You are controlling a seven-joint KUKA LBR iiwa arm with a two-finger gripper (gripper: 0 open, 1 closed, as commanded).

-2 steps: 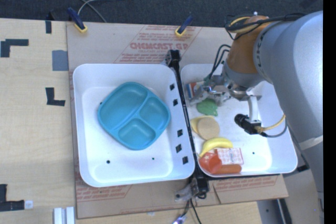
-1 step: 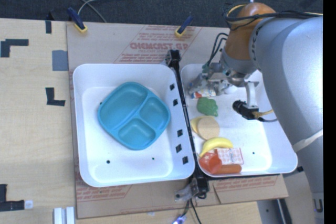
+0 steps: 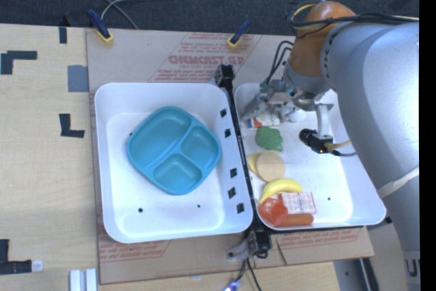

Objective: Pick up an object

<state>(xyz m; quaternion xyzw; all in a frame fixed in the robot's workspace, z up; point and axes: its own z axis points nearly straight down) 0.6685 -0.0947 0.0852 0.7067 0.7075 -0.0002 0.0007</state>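
Observation:
My gripper (image 3: 267, 110) hangs over the far left corner of the right bin (image 3: 344, 197), just above a small white and red packet (image 3: 262, 122). Right in front of it lies a green leafy piece (image 3: 270, 139). Nearer the camera along the bin's left side sit a round tan biscuit (image 3: 267, 165), a yellow banana (image 3: 280, 187), a red tomato-like piece (image 3: 281, 213) and a red and white carton (image 3: 298, 202). The fingers are too dark and crowded to read.
The left bin (image 3: 116, 215) holds a blue divided plate (image 3: 174, 149). A black-clipped divider (image 3: 235, 146) runs between the two bins. The bulky grey arm (image 3: 381, 92) covers the right bin's far right side. Cables lie on the dark floor behind the bench.

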